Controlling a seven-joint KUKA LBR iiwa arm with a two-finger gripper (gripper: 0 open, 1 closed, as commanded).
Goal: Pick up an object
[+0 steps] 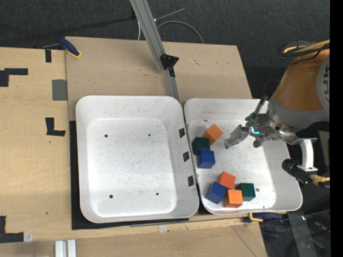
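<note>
Above the right bin [278, 189], claw [234, 140] carries nothing; spread or pressed together cannot be told. Nearest left: orange cube [214, 133]. Pick outstanding.

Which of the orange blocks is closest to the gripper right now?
The lone orange block at the right bin's far end, just left of the gripper; the other two orange blocks sit in the near cluster.

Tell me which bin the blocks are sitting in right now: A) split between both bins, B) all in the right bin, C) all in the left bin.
B: the orange block, green block, blue block and the cluster of four blocks nearer the front all lie in the right bin, with the hand above that bin.
</note>
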